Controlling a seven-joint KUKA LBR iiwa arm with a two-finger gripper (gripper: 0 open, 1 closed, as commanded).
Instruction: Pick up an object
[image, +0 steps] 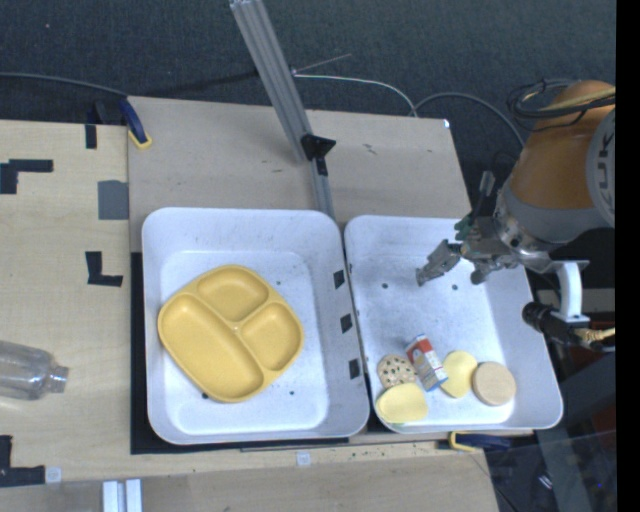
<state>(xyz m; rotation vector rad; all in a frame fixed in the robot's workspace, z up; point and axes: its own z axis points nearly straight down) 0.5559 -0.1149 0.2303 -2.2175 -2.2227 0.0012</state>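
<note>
Over on the right, the grey arm with its orange band (560, 140) reaches in above the right white bin (400, 250), and its two-finger gripper (462, 267) hangs over the far half of that bin. One dark finger (436, 264) juts out to the left, another (481, 271) sits well apart from it to the right, so the fingers stand spread wide with nothing between them.

Along the near edge of the same bin lies a small huddle of things: a round speckled cookie (396, 370), a pale yellow oval piece (401, 404) just nearer than it, a small red-and-white packet (428, 363) lying at a slant, a second pale yellow piece (460, 373) touching the packet's right side, and a tan wooden-looking disc (493, 383) at the far right. All of them sit well apart from the gripper.

The left white bin (170, 235) holds a yellow plastic plate with three compartments (230, 331). A clear plastic bottle (28, 369) lies on the wooden bench (60, 260) at the far left.
</note>
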